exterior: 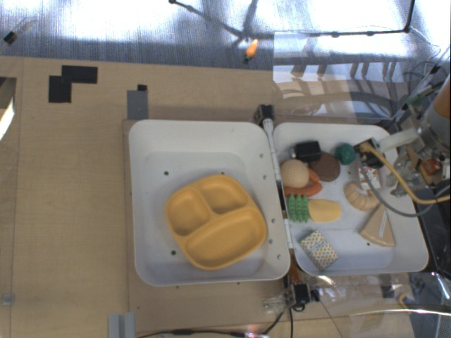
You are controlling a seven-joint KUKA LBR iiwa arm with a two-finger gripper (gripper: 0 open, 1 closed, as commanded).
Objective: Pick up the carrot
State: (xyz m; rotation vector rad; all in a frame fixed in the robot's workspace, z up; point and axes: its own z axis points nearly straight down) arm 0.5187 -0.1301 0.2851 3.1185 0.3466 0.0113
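Note:
The carrot [309,187] is a short orange piece lying in the right bin [409,259] near its left wall. It is partly tucked under a beige round item [294,172] and sits just above a yellow fruit with a green leafy end [314,209]. My gripper [368,174] hangs over the far right part of the same bin, just above a croissant [361,197]. It is well to the right of the carrot and nothing is seen in its grasp.
The right bin also holds a black block [307,149], a brown disc [325,166], a green ball [344,153], a tan wedge [378,229] and a patterned box [318,249]. In the left bin [151,189] lies a yellow divided plate [215,220].

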